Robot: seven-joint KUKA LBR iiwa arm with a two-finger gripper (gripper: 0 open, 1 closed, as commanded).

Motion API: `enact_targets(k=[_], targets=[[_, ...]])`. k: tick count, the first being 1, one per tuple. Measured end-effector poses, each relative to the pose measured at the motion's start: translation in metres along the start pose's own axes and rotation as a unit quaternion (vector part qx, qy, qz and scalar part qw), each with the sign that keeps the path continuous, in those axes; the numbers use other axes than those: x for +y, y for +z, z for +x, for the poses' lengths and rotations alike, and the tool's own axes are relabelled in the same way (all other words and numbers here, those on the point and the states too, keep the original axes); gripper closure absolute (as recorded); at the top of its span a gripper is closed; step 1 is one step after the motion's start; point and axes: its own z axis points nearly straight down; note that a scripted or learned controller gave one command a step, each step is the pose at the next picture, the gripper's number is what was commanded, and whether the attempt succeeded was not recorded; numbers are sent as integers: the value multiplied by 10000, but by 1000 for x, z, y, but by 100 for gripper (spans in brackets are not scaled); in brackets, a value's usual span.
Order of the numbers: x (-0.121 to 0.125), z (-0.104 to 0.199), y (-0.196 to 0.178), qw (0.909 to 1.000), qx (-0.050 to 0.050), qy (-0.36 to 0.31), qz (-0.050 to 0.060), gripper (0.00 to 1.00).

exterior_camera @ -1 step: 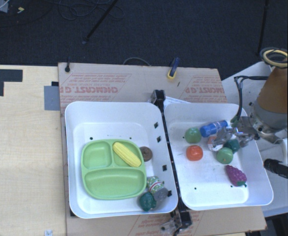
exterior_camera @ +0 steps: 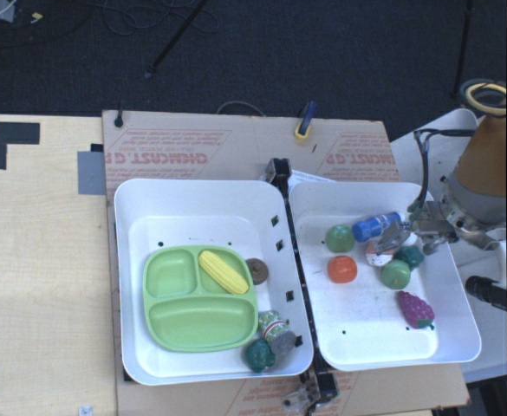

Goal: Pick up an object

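Across the bench, largest first:
Bench (exterior_camera: pixel 28 258): pale wood at left, brown printed cardboard under both bins.
Left bin (exterior_camera: pixel 132 206): shallow, white, touching the right bin along the middle divider.
Right bin (exterior_camera: pixel 461 336): shallow, white, with the arm reaching over its right wall.
Arm (exterior_camera: pixel 487 159): grey with orange band, entering from the right edge, wrist low over the right bin's upper right part.
Green tray (exterior_camera: pixel 192 323): three compartments, lying flat in the left bin.
Gripper (exterior_camera: pixel 409 232): down among the cluster at the right bin's upper right; finger opening hidden by clutter, grip on anything impossible to judge.
Corn cob (exterior_camera: pixel 224 271): yellow, lying slantwise across the tray's upper right compartment.
Blue bottle (exterior_camera: pixel 376 226): on its side, just beside the gripper on its left.
Purple grapes (exterior_camera: pixel 416 309): right bin, lower right, apart from the cluster.
Green ball (exterior_camera: pixel 340 237): left of the blue bottle, near it.
Orange ball (exterior_camera: pixel 342 269): below the green ball, close by.
Green apple (exterior_camera: pixel 395 274): just under the gripper, crowding it from below.
Teal piece (exterior_camera: pixel 411 255): between green apple and gripper, touching or nearly so.
Dark green ball (exterior_camera: pixel 258 355): left bin's lower right corner, against the tray's edge.
Patterned can (exterior_camera: pixel 275 328): just above the dark green ball, beside the tray.
Brown disc (exterior_camera: pixel 256 271): left bin, right of the corn cob, off the tray.
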Motion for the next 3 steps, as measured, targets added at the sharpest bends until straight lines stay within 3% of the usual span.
enact_targets(k=[2,3], targets=[[2,11,102,10000,1,-7,4,0],[2,11,90,10000,5,7,6,100]])
